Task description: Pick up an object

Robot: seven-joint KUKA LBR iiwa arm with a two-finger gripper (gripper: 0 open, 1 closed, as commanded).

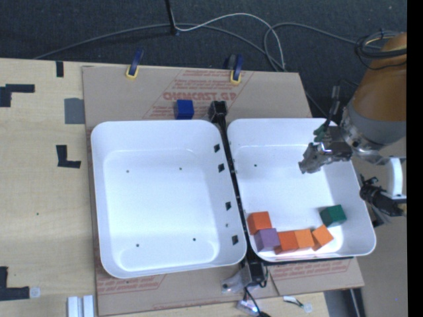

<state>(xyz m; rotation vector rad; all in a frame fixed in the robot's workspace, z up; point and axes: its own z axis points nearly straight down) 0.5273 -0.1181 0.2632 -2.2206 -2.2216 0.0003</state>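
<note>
Camera view shows you the end effector [310, 162] above the right white bin [284, 137]; grip state unclear; the small green block [332, 214] lies toward the bin's near-right corner, apart.

A robotics lab: clamped cardboard sheet [198, 94], loose cables [218, 22], and two white bins [106, 137] on a bench [39, 197].

Bench [39, 177] w/ two bins [158, 137]
</note>
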